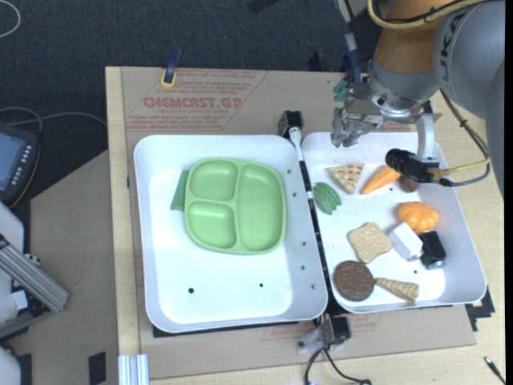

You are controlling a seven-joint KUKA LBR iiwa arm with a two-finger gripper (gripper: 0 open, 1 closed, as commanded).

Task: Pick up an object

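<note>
The right bin [467, 257] holds several toy foods: a tan waffle wedge [349, 176], an orange carrot [380, 180], a green leaf-shaped piece [326, 196], an orange fruit [418, 215], a toast slice [369, 242], a white block [405, 241], a small black piece [433, 249], a round brown patty [353, 280] and a cone [398, 288]. My gripper [348, 133] hangs over the bin's far left corner, just behind the waffle wedge and apart from it. I see nothing held in it.
A green divided plate [236, 205] lies in the left bin [152, 223]. The ridge between the bins [306, 191] runs just left of the gripper. A black cable fitting [409, 165] hangs off the arm near the carrot. Cardboard [200, 95] lies behind the bins.
</note>
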